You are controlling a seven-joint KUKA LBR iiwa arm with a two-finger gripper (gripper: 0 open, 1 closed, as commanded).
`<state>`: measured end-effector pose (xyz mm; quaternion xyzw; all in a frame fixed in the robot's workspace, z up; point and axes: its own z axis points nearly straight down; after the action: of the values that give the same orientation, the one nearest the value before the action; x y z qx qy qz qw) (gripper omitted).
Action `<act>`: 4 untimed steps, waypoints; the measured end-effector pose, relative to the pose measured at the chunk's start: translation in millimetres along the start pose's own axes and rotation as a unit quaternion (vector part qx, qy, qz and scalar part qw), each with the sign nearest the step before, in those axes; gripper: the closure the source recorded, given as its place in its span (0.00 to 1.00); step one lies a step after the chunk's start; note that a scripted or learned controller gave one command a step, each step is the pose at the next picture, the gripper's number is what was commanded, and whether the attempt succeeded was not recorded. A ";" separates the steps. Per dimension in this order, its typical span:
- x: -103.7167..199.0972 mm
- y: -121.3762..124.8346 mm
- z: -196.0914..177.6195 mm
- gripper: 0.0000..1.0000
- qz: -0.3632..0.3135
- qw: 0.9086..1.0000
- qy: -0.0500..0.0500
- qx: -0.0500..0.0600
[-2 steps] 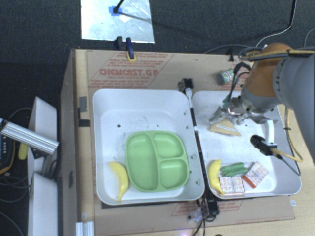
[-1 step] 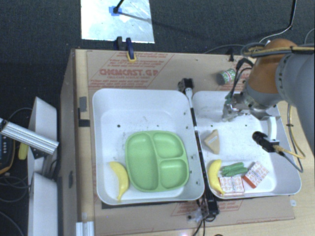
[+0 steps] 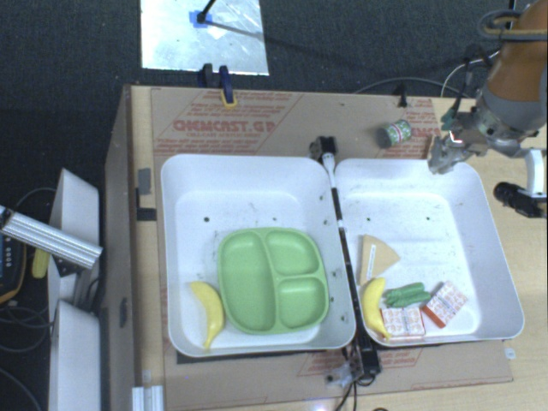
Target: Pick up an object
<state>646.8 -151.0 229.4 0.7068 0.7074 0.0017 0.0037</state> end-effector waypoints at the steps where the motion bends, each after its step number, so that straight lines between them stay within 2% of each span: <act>1: 73.1 -15.7 11.9 1.00 -0.002 1.000 0.002 0.003; 2: -54.0 -38.7 31.9 1.00 0.000 1.000 0.000 0.003; 3: -56.0 -115.1 -18.6 1.00 0.000 1.000 0.000 0.002; 4: 22.7 -120.5 20.5 1.00 -0.002 1.000 0.002 0.004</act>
<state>526.4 -128.5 207.9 0.7056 0.7086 0.0005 -0.0001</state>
